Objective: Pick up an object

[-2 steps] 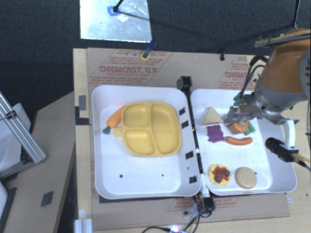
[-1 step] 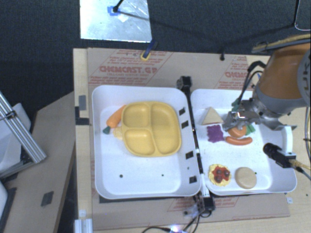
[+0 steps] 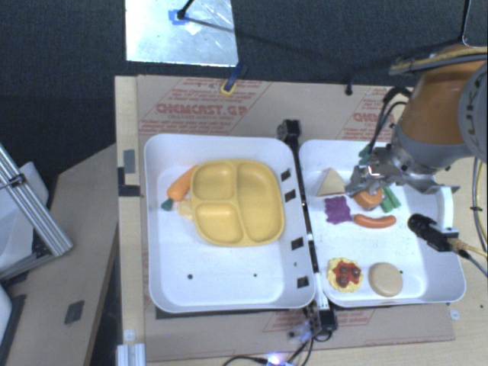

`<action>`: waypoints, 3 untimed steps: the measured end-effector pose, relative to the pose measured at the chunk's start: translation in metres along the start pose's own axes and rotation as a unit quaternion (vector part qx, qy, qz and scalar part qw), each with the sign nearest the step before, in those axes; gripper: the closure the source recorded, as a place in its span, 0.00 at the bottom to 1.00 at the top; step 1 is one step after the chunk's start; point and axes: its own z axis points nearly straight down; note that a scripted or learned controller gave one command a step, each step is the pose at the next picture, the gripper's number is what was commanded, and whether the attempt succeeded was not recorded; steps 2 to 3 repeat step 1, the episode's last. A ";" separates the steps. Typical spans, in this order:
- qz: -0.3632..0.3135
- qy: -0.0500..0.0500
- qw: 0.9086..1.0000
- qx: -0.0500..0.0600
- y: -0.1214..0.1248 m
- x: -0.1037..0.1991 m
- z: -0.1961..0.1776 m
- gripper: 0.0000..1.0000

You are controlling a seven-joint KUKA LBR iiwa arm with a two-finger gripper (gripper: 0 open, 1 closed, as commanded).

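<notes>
Right bin (image 3: 442,284) — claw (image 3: 366,183) touching orange piece (image 3: 370,199).

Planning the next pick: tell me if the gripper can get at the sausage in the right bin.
Probably yes. The sausage lies uncovered just below the gripper, apart from the purple piece; only the orange piece sits close.

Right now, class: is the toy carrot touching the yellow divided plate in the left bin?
Touching. In the camera view the carrot leans against the yellow divided plate's upper-left rim, with no gap visible between them.
</notes>
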 end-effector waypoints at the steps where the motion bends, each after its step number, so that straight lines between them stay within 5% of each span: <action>1: 0.002 0.000 1.000 0.002 -0.013 0.002 0.004 1.00; 3: 0.002 0.000 1.000 0.002 -0.013 0.002 0.004 1.00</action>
